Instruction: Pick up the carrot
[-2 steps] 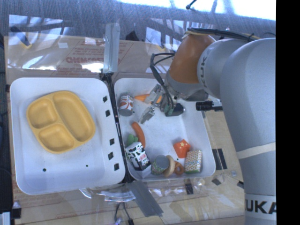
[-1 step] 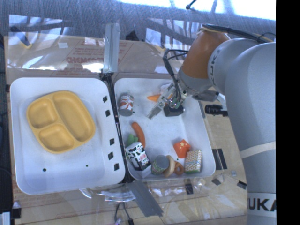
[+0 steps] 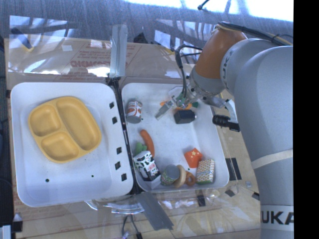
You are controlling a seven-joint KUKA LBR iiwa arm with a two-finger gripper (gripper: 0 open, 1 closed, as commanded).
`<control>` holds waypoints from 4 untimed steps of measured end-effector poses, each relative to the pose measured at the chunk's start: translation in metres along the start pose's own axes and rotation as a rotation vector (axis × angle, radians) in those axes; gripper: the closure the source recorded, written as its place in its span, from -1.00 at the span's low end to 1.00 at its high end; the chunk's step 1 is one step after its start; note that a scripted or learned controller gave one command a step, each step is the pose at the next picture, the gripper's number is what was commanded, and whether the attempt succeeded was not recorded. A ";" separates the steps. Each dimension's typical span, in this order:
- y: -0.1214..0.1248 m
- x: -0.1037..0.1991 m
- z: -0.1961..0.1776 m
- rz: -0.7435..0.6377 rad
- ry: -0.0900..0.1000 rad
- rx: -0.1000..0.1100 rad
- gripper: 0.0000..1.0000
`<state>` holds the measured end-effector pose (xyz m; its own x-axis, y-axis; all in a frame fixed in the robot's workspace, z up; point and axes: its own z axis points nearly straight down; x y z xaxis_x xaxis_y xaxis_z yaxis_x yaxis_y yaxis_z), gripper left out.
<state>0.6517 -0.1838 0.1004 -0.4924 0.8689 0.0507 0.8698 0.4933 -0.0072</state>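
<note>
Item: carrot. We log it in the right bin, left of centre, lying flat on the white floor near the dividing wall. Its long axis runs from upper left to lower right in the frame; the green top appears to sit at the lower-left end, by the cow-patterned cup, though we cannot be sure which end is which.

Item: gripper. We log it in the upper middle of the same bin, above a small black block. The carrot lies down and to the left of it in the frame, well apart, with bare floor between. We judge the coming move must carry the fingers that way and turn them across the carrot's slant.

Fingers: cluttered by cables and coloured parts; we cannot tell whether they are apart or together. Nothing is seen between them.

Neighbours: small can above the carrot; red block, patterned box, round items at lower edge, hard to identify.

Left bin: yellow divided plate.
</note>
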 end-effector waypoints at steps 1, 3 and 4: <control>0.019 -0.003 -0.004 0.418 -0.013 -0.037 -1.00; -0.034 -0.006 -0.007 0.006 -0.045 -0.005 -1.00; -0.006 -0.023 0.007 -0.035 -0.047 -0.005 -1.00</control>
<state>0.6578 -0.2060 0.0920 -0.5230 0.8523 0.0043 0.8523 0.5230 -0.0009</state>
